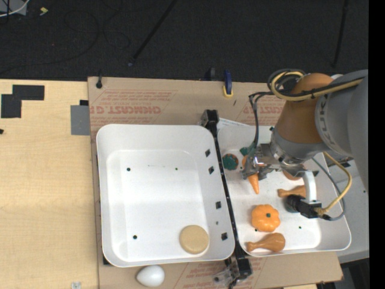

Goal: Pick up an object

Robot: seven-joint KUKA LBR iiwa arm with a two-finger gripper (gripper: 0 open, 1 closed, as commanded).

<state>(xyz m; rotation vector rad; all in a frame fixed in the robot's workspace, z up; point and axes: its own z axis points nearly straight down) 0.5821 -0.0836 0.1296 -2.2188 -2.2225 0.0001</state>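
Gripper (257, 166) sits low over the far-left part of the right bin (313, 233), with the wrist leaning in from the right. Closure state: cannot tell, since the wrist body masks the tip from above.

An orange carrot (255, 183) lies right at the tip, touching or nearly so, its pointed end toward the near side. Whether it is gripped or merely underneath cannot be read. It is judged the likeliest target.

Outward from the gripper:
- A green round piece (230, 160) sits just to the left, close to the black divider (218, 179) between the bins.
- A small green-and-orange piece (246, 151) sits just to the far side.
- A tan piece (291, 191) lies right of the carrot.
- A pumpkin (265, 217) sits nearer, apart from the carrot.
- A tan drumstick shape (267, 243) lies by the near rim.
- The left bin (156, 191) holds a tan disc (194, 238) in its near-right corner.
- A white egg (150, 276) lies outside, on the near side of that bin.

Risks:
- The carrot is slim and tapered, so a grip near the narrow end could squeeze it out or let it pivot and drop on the lift.
- Two neighbours crowd the far-left side, so an off-centre closure could catch or shove one toward the divider.
- A closure above or beside the carrot would bring the gripper up empty.
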